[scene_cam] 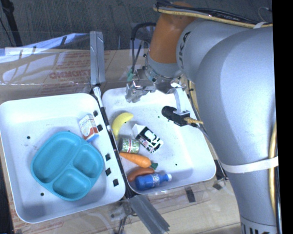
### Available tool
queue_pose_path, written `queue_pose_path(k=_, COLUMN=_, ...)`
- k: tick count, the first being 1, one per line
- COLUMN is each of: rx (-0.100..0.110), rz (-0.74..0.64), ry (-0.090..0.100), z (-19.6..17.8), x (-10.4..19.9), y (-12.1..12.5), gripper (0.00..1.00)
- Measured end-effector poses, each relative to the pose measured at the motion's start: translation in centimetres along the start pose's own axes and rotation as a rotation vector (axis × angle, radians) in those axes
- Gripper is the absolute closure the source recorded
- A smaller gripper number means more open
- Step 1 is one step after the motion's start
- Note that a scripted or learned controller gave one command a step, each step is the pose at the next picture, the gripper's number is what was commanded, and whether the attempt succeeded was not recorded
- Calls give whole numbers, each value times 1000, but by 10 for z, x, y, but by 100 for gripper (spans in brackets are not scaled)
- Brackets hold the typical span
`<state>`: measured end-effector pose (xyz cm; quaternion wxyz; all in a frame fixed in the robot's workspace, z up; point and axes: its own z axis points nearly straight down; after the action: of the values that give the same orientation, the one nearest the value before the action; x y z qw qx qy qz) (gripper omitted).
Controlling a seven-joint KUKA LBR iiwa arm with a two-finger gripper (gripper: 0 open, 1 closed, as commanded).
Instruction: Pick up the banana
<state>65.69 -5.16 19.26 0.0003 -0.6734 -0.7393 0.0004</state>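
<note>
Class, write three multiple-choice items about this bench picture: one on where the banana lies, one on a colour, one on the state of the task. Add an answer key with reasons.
1. Where is the banana?
A. right bin
B. left bin
C. on the bench outside the bins

2. What colour is the divided plate?
A. red
B. blue
C. yellow

3. What is the banana's state?
A. lifted by the tool
B. lying in a bin, untouched
C. resting on the plate

Key: 1 A, it lies by the right bin's left wall; 2 B, it is light blue; 3 B, the tool is above the bin's far edge, apart from it.
</note>
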Motion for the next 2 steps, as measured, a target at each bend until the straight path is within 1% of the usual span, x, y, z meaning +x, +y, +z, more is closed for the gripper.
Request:
queue_pose_path(k=1, rx=1, rz=-1, ry=0, z=0, x=0, y=0, gripper=0)
queue_pose_path(k=2, rx=5, rz=76, ry=1, z=85, x=-41, y=-5, gripper=0)
